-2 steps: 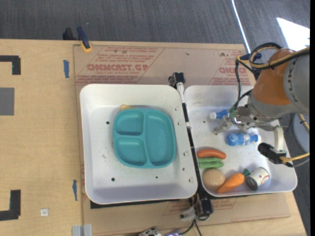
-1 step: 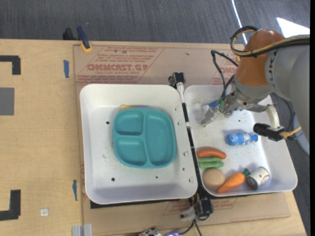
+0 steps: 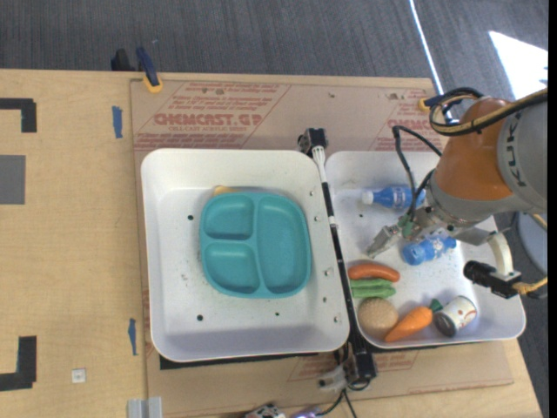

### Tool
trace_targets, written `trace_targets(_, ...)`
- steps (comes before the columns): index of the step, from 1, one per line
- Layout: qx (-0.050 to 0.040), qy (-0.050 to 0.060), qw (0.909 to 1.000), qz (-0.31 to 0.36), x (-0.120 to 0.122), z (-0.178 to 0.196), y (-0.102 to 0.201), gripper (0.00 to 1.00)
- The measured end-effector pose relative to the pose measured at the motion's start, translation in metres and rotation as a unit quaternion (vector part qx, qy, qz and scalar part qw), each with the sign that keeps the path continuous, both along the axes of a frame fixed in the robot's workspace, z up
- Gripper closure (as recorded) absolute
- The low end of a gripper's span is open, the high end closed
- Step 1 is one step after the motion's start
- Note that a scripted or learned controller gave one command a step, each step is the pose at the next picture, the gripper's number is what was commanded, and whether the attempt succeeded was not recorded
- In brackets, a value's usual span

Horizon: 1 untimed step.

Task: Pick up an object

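A blue bottle (image 3: pixel 428 249) is lying in the right bin (image 3: pixel 509 325), at about three o'clock from the teal divided plate (image 3: pixel 256 242) resting in the left bin (image 3: pixel 165 233). The tool (image 3: pixel 389 236) is hanging just at the bottle's nine o'clock, fingers spread apart and gripping nothing. A carrot (image 3: pixel 411 321) is lying at the bottle's six o'clock.

the table (image 3: pixel 61 259) looks like pale, matt wood, with a sheet of brown printed cardboard (image 3: pixel 261 111) on it. both bins (image 3: pixel 165 259) seem smooth white plastic with a soft sheen. the teal tray (image 3: pixel 257 244) is matt plastic. the bottle (image 3: pixel 396 198) is clear, glossy plastic with a blue label. the carrot (image 3: pixel 411 321) looks like smooth, shiny toy plastic. the arm (image 3: pixel 487 159) has a glossy orange band, and the fingers (image 3: pixel 383 238) look like dull grey metal.
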<state>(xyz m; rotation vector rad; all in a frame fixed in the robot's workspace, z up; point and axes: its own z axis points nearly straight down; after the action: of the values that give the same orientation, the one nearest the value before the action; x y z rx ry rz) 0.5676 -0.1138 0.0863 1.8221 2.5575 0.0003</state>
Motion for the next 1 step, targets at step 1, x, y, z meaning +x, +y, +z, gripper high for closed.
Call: trace_targets(1, 0.0004, 0.000, 0.9860, 0.167, -0.0173, 0.0011, -0.0212, 0.00)
